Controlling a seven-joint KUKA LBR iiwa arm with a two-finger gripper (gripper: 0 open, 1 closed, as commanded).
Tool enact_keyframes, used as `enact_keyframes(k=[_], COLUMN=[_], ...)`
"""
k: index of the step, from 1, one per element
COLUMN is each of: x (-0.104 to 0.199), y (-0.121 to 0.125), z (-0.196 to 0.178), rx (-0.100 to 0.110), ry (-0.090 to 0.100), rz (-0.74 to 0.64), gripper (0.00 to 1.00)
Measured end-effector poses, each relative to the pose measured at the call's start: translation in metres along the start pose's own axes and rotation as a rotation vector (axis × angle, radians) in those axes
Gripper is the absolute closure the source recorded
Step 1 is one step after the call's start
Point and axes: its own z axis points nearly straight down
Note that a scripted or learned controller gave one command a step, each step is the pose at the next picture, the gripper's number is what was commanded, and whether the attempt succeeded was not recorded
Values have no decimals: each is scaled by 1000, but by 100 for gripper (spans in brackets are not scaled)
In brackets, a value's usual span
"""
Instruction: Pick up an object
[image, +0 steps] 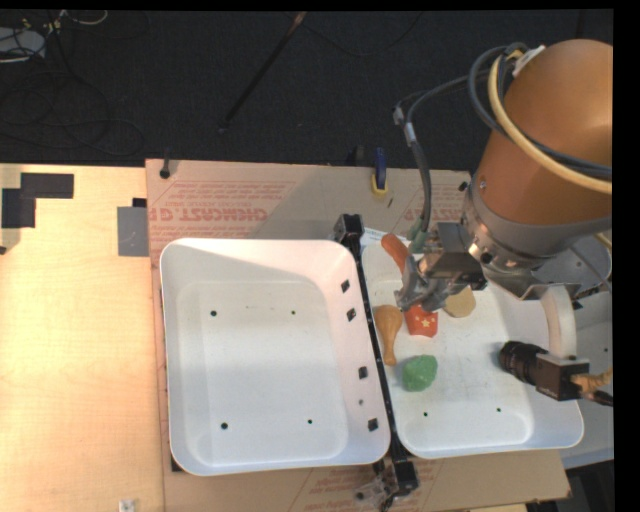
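My gripper hangs low over the left part of the right bin. A small red block with yellow marks lies directly under its tip, touching or nearly touching it. A tan pear-shaped piece lies just left of the block, against the bin's left wall. A green lump sits below the block. An orange carrot-like piece lies at the bin's top left corner. A beige round piece shows to the right of the gripper, partly hidden by the wrist.
The left bin stands beside the right one, with a black divider rail between them. The arm's large orange and grey body covers the right bin's upper right part.
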Motion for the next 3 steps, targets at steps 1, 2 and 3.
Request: enact_keyframes(k=[1,2,3], x=[44,51,102], y=[-2,16,0], z=[85,-1,-58], rx=[18,-1,3], ry=[-4,-1,0], rz=[4,6,2], gripper=[100,100,100])
